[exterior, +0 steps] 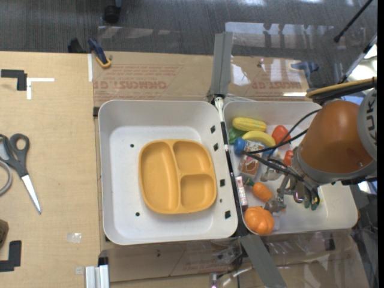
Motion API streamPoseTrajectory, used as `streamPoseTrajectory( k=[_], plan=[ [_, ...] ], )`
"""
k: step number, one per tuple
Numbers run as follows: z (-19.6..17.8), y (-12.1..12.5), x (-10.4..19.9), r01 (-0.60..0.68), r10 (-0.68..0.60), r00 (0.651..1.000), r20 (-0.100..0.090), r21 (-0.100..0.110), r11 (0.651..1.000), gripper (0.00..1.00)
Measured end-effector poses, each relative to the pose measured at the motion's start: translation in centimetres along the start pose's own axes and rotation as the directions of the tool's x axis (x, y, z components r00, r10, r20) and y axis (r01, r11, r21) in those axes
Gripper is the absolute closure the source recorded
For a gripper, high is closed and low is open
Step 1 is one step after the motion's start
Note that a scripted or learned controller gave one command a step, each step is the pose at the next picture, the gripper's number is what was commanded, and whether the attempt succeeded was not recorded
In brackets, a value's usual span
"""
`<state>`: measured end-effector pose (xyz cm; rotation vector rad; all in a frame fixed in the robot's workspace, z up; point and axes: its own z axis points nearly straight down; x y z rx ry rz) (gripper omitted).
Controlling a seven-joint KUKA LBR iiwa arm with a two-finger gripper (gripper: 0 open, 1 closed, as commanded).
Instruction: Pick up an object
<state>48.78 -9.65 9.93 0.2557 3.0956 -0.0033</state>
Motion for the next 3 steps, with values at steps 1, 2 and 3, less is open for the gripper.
streamPoseTrajectory(
  k=[1, 2, 3],
  plan=[
    [0.04, -0.06, 0.08, -0.084, 0.084, 0.996, -0.001, 0.003, 0.996, 0.0],
    [0.11, -0.7, 0.04, -0.136, 0.136, 0.991, -0.006, 0.0, 0.991, 0.0],
    [0.11, -0.76, 0.06, -0.154, 0.154, 0.988, -0.006, 0.002, 0.988, 0.0]
  ],
)
